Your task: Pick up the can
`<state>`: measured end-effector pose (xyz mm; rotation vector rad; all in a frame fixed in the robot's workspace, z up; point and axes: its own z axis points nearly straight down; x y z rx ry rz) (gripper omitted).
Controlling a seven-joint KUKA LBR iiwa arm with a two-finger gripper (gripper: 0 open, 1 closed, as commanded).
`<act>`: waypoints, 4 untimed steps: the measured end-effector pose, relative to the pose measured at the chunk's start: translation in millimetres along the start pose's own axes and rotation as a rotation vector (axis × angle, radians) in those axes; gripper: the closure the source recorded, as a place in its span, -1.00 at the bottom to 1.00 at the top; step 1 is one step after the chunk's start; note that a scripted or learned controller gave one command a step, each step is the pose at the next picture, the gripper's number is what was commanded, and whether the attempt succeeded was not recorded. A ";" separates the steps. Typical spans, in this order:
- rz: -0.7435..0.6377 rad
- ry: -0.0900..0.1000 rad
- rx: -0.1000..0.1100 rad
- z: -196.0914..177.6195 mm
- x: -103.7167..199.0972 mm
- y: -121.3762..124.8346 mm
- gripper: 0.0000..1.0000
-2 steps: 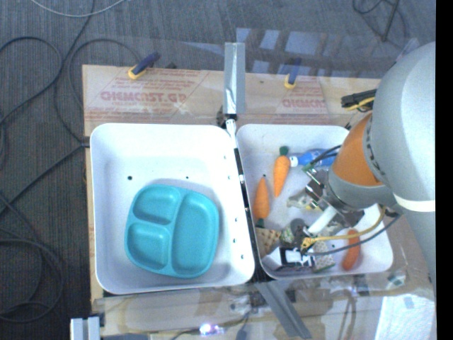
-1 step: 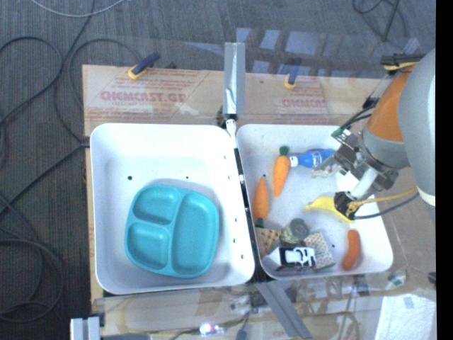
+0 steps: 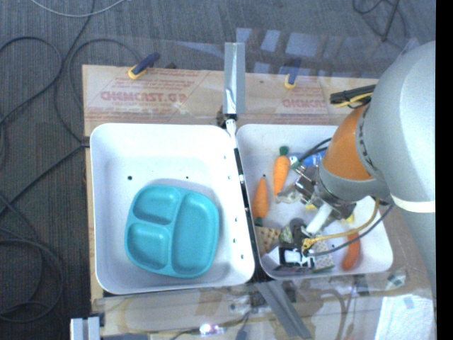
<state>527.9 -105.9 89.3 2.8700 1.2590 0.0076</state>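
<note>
Inside left bin (image 3: pixel 117 163), one teal plate (image 3: pixel 173 230)

red print (image 3: pixel 141 96) "CHEMCAST GP" | on brown sheet (image 3: pixel 106 112) | second print (image 3: pixel 306 103) blurred

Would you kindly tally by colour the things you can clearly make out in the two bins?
Orange: 3 (carrot with a green top, carrot by the divider, orange piece)
Teal: 1 (divided plate)
Tan: 1 (waffle-like piece)
Total: 5; what is partly hidden is left out.
</note>
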 end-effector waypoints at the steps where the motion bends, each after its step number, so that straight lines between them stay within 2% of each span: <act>1: 0.088 -0.008 0.010 -94.1 -13.1 68.8 -1.00; 2: 0.110 -0.009 0.011 -62.2 23.4 63.2 -1.00; 3: 0.216 0.004 0.004 -0.2 -60.2 -1.2 -1.00; 4: 0.216 0.005 0.004 -9.4 -59.7 -0.8 1.00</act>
